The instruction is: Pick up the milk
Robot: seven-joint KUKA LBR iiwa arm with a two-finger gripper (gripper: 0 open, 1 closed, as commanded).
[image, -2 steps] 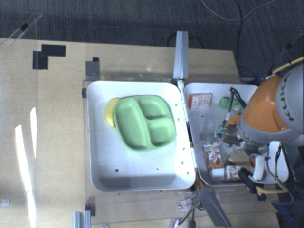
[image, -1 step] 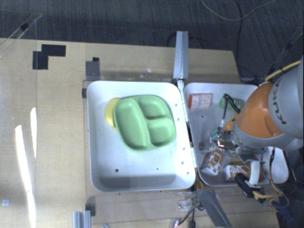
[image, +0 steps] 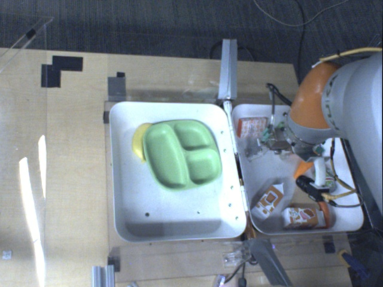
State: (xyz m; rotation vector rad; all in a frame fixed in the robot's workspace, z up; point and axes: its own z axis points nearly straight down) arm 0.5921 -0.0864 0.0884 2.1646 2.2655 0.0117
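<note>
The milk (image: 268, 201) is a small white and brown carton lying tilted near the front left of the right bin (image: 353, 223). My gripper (image: 258, 148) hangs low over the left middle of that bin, behind the carton and apart from it. Nothing shows between it and the milk. The grey arm with its orange band (image: 311, 103) reaches in from the right.
A brown bottle with a pale label (image: 306, 217) lies right of the milk. A red and white packet (image: 252, 126) sits at the bin's back left and an orange piece (image: 303, 168) near its middle. The left bin (image: 173, 223) holds a green divided plate (image: 182, 153) over a yellow item (image: 139, 142).
</note>
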